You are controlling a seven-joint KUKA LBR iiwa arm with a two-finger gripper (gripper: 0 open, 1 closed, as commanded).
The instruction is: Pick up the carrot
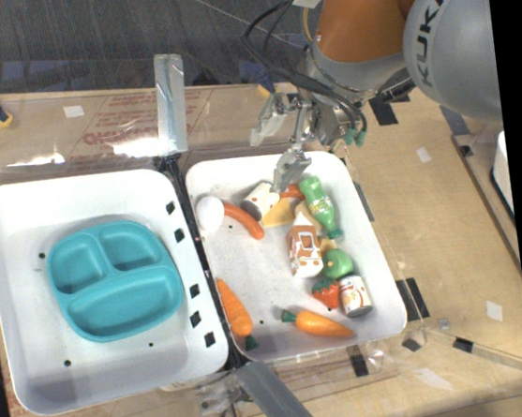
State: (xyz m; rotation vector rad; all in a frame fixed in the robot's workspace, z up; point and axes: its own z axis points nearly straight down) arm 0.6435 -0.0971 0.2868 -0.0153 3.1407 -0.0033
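Note:
A carrot (324, 323) with a green top lies along the near wall of the right bin (370, 237). A second orange carrot-like piece (235, 308) rests against that bin's left wall. My gripper (289, 166) hangs over the far end of the right bin, above a cluster of toy food, well away from both carrots. Nothing is visibly held in it.
The right bin also holds a white egg (210, 212), a red sausage (243, 220), a green bottle (319, 203), a small carton (305, 249) and a can (354, 297). A teal divided plate (114, 277) sits in the left bin (6, 281).

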